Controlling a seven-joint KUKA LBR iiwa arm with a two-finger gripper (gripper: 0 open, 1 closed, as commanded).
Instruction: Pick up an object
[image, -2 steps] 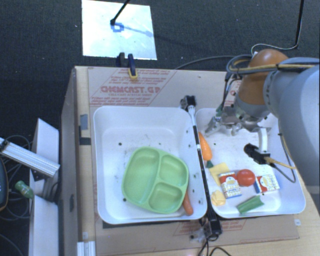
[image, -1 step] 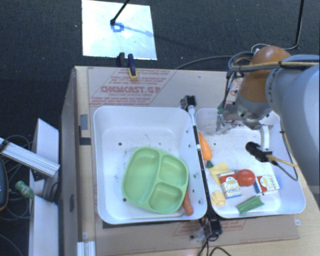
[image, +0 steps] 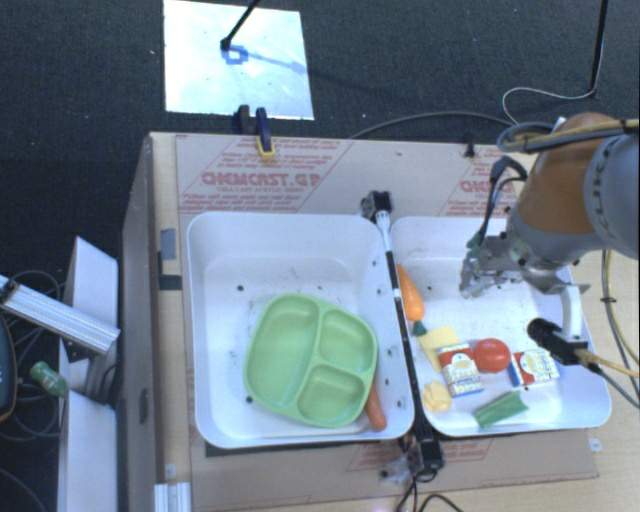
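A counter covered with printed brown sheet carries two white bins. At 12 o'clock of it, a blue and yellow clamp grips the edge. Beyond, a shiny plate lies on the dark floor. At 9 o'clock stands a white box.
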